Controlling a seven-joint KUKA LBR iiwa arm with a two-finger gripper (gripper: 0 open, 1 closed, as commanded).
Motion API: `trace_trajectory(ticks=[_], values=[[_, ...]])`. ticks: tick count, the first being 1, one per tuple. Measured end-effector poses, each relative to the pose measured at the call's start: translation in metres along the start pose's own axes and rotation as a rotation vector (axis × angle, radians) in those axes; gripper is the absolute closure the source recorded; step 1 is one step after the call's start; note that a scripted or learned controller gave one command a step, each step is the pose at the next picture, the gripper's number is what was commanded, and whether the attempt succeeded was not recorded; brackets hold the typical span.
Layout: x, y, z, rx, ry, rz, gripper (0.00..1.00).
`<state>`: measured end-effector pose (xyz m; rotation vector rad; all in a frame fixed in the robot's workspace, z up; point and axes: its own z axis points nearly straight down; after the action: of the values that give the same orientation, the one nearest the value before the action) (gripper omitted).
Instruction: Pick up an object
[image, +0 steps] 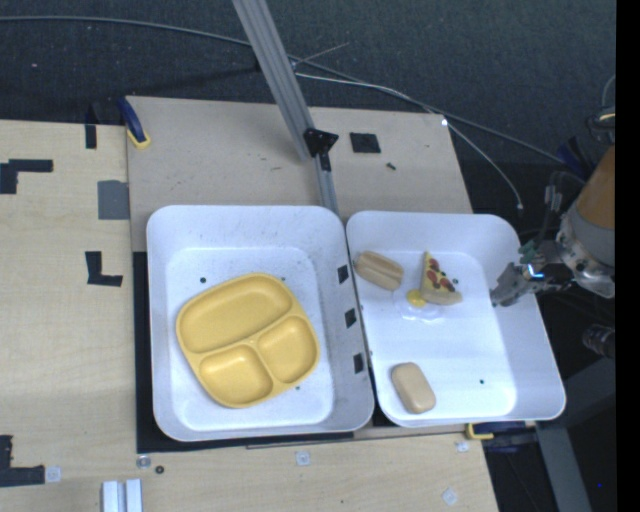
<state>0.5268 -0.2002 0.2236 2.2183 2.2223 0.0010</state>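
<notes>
So the table (240, 150) carries two shallow white bins side by side. The left bin (170, 240) holds a yellow divided tray (248, 340), sitting flat and a bit rotated, basically filling the floor of that bin. The right bin (500, 390) has the small stuff scattered loose, which looks like deliberate clutter so the arm has several pick options: a brown bun-like piece (379, 270) at about 10 o'clock in that bin, a pizza slice toy (438, 281) just beside it toward 12, and a tan oval block (412, 388) down at 6, well apart from the other two. The arm (600, 215) comes in from 3 o'clock, and its gripper (508, 285) hangs over the right bin's 3 o'clock rim, nearest the pizza slice. Jaws are too small and dark to read, so can't tell whether they're open or closed.
</notes>
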Motion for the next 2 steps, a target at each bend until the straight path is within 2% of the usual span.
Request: trace_trajectory(ticks=[2], values=[[0.115,0.033,-0.008,0.002,0.001,-0.004,1.0]])
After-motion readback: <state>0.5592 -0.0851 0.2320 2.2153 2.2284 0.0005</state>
